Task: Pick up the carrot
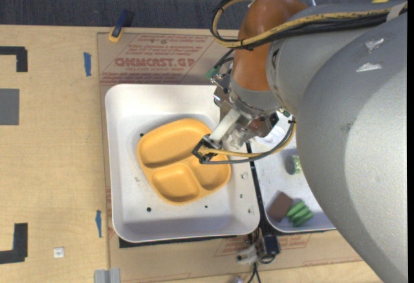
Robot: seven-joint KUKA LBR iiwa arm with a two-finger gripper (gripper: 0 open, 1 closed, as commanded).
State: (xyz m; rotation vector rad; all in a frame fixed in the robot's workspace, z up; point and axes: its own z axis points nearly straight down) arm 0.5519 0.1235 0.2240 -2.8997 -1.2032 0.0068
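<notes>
My gripper hangs over the right edge of the left white bin, near the wall between the two bins. The grey arm and its orange band cover it from above. A yellow three-part plate lies in the middle of the left bin, just left of the gripper. Nothing orange and carrot-shaped can be made out around the gripper; the arm hides much of the right bin.
In the right bin's near corner lie a brown block and a green ribbed thing; a small green piece sits further back. The bulky arm covers the right side. Brown cardboard lies under both bins.
</notes>
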